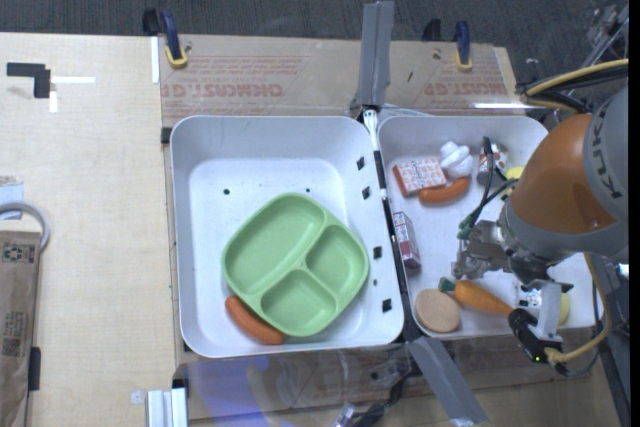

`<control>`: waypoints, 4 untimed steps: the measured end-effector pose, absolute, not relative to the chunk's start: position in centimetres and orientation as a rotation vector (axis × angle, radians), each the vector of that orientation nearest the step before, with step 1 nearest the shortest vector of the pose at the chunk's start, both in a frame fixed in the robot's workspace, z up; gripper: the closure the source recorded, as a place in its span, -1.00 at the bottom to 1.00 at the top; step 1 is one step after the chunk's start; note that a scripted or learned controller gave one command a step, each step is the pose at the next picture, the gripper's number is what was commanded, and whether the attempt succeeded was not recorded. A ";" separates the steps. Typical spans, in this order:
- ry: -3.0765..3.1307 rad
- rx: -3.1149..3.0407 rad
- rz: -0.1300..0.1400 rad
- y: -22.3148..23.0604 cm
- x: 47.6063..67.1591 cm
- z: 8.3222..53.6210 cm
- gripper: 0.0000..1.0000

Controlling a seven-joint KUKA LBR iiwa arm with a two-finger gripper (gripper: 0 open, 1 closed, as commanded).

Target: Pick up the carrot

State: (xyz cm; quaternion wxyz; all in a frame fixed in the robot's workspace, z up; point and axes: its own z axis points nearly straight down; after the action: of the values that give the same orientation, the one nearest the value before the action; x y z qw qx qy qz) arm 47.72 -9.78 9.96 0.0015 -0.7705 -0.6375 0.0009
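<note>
The carrot (484, 298), orange with a small green stub at its left end, lies near the front of the right bin (432, 225). My gripper (474, 258) hangs just above and behind the carrot's left end, reaching in from the right under the arm's orange band (562, 183). The carrot rests on the bin floor, apart from the gripper as far as I can see. The arm's body hides the right part of the bin.
A round tan bun (437, 311) lies just left of the carrot. A sausage (443, 193), a red box (419, 175), a white item (455, 155) and a small packet (404, 241) lie further back. The left bin (200, 215) holds a green divided plate (295, 263) and another sausage (253, 321).
</note>
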 end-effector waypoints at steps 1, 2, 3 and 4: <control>-2.002 -2.418 0.003 -9.8 47.7 10.0 -1.00; -2.299 -2.135 0.003 -9.4 47.7 9.1 -1.00; -2.295 -2.140 0.002 -9.4 47.7 10.0 1.00; -2.296 -2.140 0.002 -9.4 47.7 10.0 -1.00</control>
State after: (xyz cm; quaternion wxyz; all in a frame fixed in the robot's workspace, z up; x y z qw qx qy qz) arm 47.72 -9.42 9.97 0.0015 -0.6817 -0.7316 0.0008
